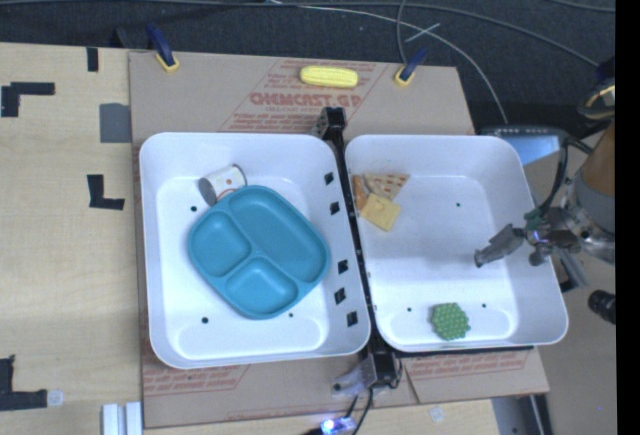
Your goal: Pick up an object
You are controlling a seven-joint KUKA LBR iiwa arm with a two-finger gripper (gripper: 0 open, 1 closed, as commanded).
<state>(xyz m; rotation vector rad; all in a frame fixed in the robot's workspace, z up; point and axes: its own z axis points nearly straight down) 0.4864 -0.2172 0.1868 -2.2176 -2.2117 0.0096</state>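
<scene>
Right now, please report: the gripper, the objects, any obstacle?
Gripper low over right bin, holding nothing. Green ball near front wall, waffle pieces far left. Nothing between.

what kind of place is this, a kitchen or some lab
Most likely a robotics lab bench set up for grasping trials, not a kitchen: two white bins clamped on cardboard, toy items like a blue divided plate, and a robot pincer reaching in, with cables trailing behind.

Glossy white plastic bins [160,223], smooth matt blue plastic tray [258,251], brown cardboard sheet [280,98], pale wood-grain bench [50,253]
</scene>
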